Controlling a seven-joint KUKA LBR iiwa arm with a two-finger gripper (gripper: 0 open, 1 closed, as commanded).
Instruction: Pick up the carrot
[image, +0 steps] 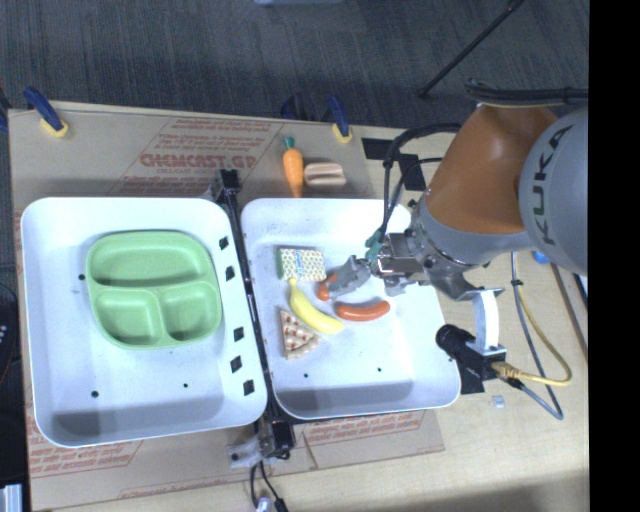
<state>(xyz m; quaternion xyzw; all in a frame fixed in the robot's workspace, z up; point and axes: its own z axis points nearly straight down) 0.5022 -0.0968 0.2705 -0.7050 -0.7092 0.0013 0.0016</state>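
Carrot (292, 169): small, orange body with a green top, toy-like. Lies outside both bins on the brown cardboard sheet behind the right bin's far rim, long axis running roughly away from the camera, green end pointing farthest. Nothing is touching or gripping it.

You see two bins (150, 420) of smooth white plastic with a soft sheen, standing on matt brown cardboard (180, 150) printed in red. The green divided tray (155, 285) in the left bin looks like matt plastic. The carrot (292, 168) at upper centre of the frame looks plastic too, smooth and orange. The sausage (362, 311) and banana (313, 312) shine slightly. The arm's orange band (485, 165) is glossy, its grey shell (560, 190) satin.
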